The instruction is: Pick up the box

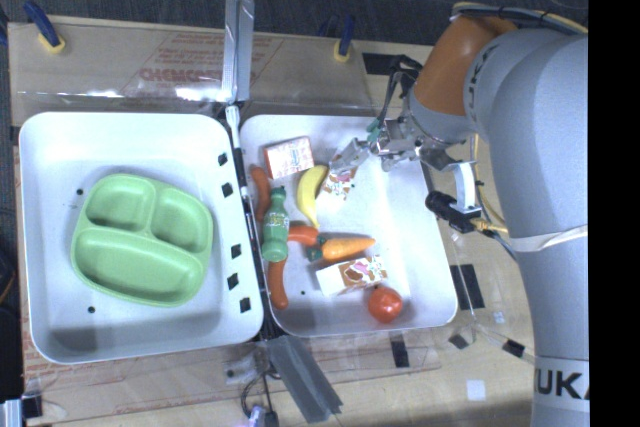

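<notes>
Hovering at the right bin's (440,300) upper right, the tool (383,147); its grip state cannot be told. Nearest box (289,156) lies flat at the bin's upper left, another box (351,273) beside the tomato (385,303). Pickup not yet done.

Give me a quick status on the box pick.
Gripper low in right bin, grasp unclear. Box beside it, at bin's top. Banana just below.
</notes>
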You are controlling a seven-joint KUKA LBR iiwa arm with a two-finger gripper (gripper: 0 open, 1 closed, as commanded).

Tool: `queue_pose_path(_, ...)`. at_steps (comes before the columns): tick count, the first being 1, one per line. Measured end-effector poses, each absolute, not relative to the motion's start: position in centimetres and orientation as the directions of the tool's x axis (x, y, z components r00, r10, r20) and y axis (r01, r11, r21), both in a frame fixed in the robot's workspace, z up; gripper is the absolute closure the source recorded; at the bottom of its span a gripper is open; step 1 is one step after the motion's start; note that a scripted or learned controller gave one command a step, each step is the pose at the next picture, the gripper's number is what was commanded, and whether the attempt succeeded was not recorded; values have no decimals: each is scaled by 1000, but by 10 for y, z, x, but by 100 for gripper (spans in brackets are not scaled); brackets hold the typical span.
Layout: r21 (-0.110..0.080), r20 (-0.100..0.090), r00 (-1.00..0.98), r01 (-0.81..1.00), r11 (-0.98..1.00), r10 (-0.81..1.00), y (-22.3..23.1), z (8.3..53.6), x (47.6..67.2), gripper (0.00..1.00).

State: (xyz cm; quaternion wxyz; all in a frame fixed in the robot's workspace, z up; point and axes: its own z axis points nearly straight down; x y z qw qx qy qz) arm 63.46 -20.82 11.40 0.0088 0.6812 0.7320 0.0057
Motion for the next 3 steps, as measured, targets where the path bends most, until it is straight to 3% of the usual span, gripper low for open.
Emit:
queue_pose_path(1,22,-4,-80,997,80,997,-206,125,637,100)
queue_pose_path(2,-5,1,-59,998,59,998,-85,190,622,100)
queue_pose_path(3,-5,0,-58,998,58,998,-85,190,621,0)
